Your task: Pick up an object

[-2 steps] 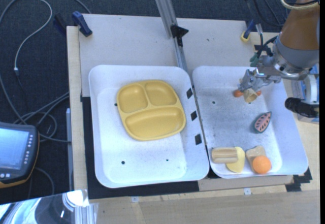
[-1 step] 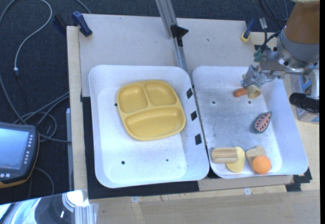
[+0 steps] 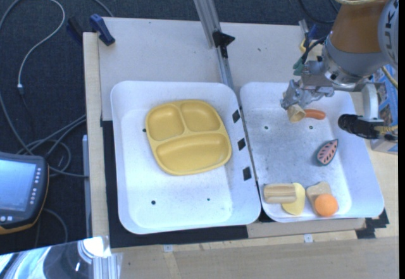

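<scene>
No legible writing appears on any item. The left bin holds one yellow tray. The right bin holds six items: carrot, watermelon slice, orange, a tan block, a yellow piece and a beige piece. The gripper sits beside the carrot; its finger state cannot be determined.

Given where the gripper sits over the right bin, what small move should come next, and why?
Probably a short straight lift to test the grasp: the gripper sits low at the carrot-like piece in the right bin, with a tan piece at its tip.
</scene>
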Robot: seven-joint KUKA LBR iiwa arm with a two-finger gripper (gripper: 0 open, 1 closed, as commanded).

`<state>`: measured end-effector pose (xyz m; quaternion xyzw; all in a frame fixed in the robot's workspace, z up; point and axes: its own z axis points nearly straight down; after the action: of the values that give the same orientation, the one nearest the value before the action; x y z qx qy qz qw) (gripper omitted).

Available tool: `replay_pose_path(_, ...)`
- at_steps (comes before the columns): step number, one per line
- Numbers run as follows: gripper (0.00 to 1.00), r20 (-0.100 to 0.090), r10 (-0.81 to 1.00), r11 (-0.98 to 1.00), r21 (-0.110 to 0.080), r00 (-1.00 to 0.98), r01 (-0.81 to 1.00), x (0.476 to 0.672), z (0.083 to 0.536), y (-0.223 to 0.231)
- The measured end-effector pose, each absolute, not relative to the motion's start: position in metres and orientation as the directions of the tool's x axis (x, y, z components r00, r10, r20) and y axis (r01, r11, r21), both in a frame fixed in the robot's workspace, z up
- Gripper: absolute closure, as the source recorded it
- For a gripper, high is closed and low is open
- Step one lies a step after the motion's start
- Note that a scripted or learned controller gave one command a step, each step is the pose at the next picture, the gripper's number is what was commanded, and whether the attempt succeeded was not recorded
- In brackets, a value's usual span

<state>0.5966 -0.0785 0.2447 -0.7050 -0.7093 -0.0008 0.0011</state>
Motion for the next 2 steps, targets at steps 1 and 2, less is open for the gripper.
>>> replay_pose_path(1,1.0,0.003,1.0,0.007,-0.001,-0.007,1.0,0.609,0.233,-0.02)
replay_pose_path(2,1.0,0.002,1.0,0.006,0.001,-0.006,1.0,0.625,0.224,0.031)
